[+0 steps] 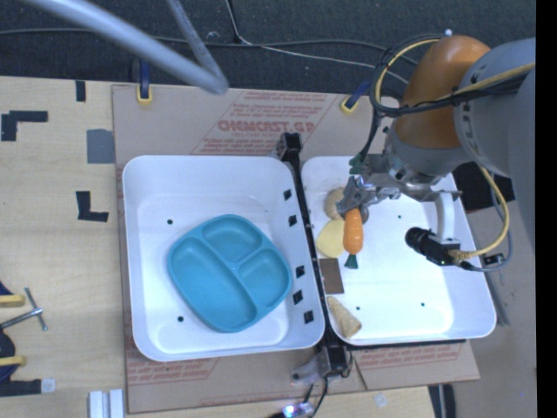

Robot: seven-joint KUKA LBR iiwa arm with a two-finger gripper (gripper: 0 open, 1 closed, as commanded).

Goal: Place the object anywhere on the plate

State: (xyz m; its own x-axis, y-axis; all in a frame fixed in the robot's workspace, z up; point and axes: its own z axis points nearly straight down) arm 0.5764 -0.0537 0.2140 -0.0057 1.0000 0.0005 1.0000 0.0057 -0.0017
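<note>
Right bin [470, 320] | carrot [352, 231] upright in view, green end down | gripper [359, 200] above

A sky-blue plate [229, 271] is showing plain, with no pattern, well to the left of the gripper [355, 200], inside a white bin [144, 185]. Just below the metallic grey gripper, a bright orange carrot [352, 231] with a green tip is lying beside a pale yellow piece [332, 238]. The arm is wearing grey with an orange band [439, 81]. The board beneath is showing tan cardboard [261, 120] with red print.
</note>
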